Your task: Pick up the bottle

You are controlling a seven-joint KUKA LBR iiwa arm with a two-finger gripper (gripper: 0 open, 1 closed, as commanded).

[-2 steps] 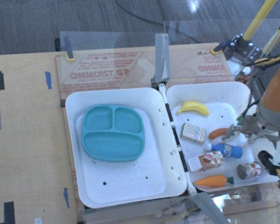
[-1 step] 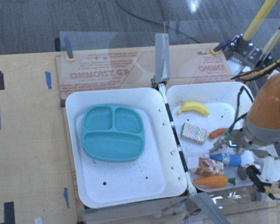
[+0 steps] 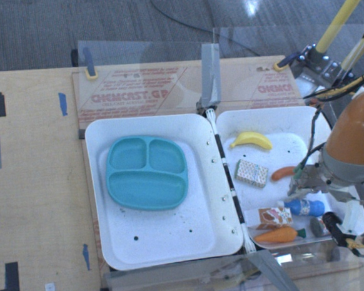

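A wooden bench [image 3: 36,203] carries two shallow white bins side by side, with clear plastic sheets standing behind them and grey floor beyond. The left bin [image 3: 158,238] holds a teal divided plate [image 3: 148,173], lying flat toward its far left. The right bin [image 3: 297,140] holds a banana [image 3: 252,140] at the far side, a small patterned box [image 3: 251,172] near the middle, a sausage [image 3: 282,173] to the right of the box, a carrot [image 3: 278,235] along the near edge, and a reddish packet [image 3: 275,216] just above the carrot. The bottle [image 3: 305,208], white with a blue end, lies on its side right of the packet. The gripper [image 3: 306,186] hangs just above the bottle's far side; whether its fingers are open or closed cannot be told here.
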